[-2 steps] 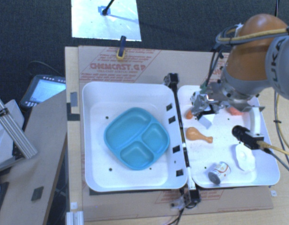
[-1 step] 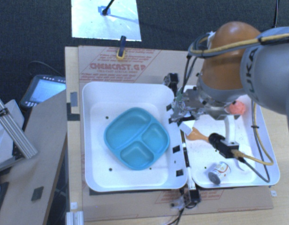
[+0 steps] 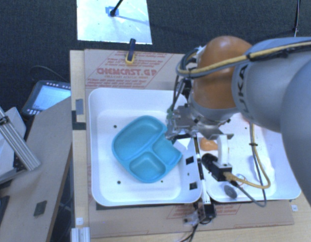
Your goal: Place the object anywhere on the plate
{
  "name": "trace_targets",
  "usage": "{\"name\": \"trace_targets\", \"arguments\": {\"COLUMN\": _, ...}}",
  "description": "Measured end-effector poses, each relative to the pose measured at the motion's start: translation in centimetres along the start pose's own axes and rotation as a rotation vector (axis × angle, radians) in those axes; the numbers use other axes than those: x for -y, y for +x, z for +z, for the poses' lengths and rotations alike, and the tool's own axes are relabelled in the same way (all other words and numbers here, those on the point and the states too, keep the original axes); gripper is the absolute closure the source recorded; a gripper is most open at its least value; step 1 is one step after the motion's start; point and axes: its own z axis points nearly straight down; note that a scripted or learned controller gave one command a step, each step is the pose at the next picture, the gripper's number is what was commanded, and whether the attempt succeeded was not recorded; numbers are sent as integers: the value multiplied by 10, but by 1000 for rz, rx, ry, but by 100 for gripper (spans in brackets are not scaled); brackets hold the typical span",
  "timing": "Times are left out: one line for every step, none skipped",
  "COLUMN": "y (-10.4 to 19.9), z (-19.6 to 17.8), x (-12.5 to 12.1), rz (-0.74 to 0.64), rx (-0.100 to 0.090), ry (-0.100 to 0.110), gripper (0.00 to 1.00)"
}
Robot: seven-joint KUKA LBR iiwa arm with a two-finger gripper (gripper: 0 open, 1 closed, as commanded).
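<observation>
A light blue plate [image 3: 145, 147] with three compartments lies tilted in the left bin [image 3: 102, 135]. My gripper [image 3: 171, 130] hangs over the plate's right edge, near the divider between the two bins. The big grey and orange wrist hides most of it from above. A small orange object [image 3: 209, 145] lies in the right bin [image 3: 276, 178], just right of the gripper and partly under the arm. I see nothing held at the gripper.
A small grey oval thing [image 3: 230, 190] rests near the front of the right bin. Printed cardboard [image 3: 126, 70] lies behind the bins, with a small yellow and blue item [image 3: 130, 52] on it. A tablet [image 3: 44, 99] sits on the bench to the left.
</observation>
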Motion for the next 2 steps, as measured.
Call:
{"name": "trace_targets", "arguments": {"y": 51, "z": 12, "x": 8, "rz": -1, "rx": 1, "ry": 1, "gripper": 100}}
{"name": "trace_targets", "arguments": {"y": 48, "z": 11, "x": 8, "rz": 6, "rx": 2, "ry": -1, "gripper": 0}}
